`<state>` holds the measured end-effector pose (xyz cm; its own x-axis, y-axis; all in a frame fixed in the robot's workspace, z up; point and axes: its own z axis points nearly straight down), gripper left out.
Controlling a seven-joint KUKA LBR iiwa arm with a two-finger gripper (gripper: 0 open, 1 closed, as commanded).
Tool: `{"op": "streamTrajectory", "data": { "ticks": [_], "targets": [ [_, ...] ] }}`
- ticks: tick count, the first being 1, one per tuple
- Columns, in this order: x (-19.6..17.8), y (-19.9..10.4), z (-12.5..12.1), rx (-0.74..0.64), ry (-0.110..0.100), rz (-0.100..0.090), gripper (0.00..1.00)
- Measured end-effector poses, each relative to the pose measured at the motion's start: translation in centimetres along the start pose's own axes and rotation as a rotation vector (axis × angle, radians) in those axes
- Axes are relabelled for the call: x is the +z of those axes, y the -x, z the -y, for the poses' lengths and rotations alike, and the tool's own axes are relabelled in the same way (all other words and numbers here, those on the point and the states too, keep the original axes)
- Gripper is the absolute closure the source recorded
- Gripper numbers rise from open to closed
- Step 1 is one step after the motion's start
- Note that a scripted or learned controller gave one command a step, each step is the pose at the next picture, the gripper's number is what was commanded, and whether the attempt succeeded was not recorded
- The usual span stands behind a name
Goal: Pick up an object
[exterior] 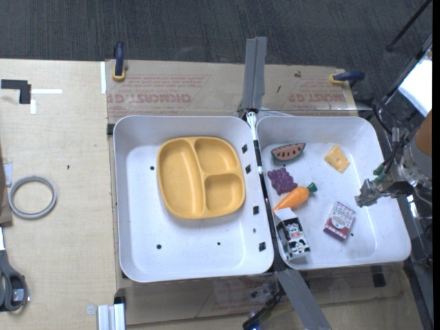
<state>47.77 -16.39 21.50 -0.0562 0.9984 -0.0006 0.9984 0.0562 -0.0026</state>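
Observation:
The right bin (357, 246) holds a watermelon slice (288, 152), a yellow cheese wedge (337, 159), a purple grape bunch (281, 179), a carrot (294, 197), a small pink-and-white packet (339, 221) and a black-and-white milk carton (294, 237). My gripper (367, 194) hangs over the bin's right side, just right of and above the pink packet. Nothing shows between its fingertips, and the packet lies apart from it.
The left bin (137, 239) carries a yellow divided plate (201, 177). A grey metal divider post (254, 74) stands between the bins at the back. On the bench at the left lie a roll of tape (29, 196) and scissors (12, 289). Clamps (119, 62) pin the cardboard backing.

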Motion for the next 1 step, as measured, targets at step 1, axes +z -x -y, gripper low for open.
{"op": "streamTrajectory", "data": {
  "ticks": [1],
  "targets": [
    [4.52, -4.44, -12.24, 0.146, -0.001, 0.001, 0.0]
  ]
}}
